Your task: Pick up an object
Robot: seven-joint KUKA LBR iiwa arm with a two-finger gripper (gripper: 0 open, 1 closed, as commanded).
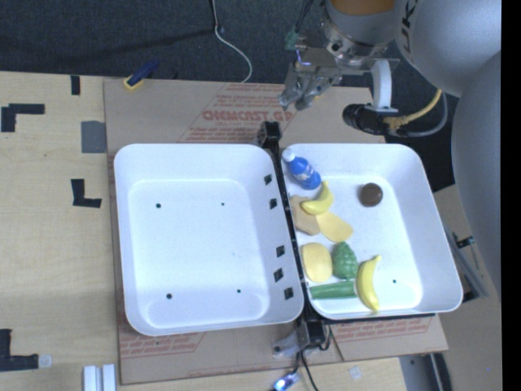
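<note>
My gripper hangs high above the back edge of the bench, behind the divider between the two bins, with nothing between its fingers. The right bin holds a blue bottle with a white cap, a small yellow banana, yellow pieces, a pale yellow block, a green bumpy item, a green cylinder, a larger banana and a brown ball. All lie in the left half of that bin except the ball.
The left bin sits beside the right one, split by a black-clipped divider. A white cable runs across the cardboard behind the bins. A blue and yellow item lies at the back left.
</note>
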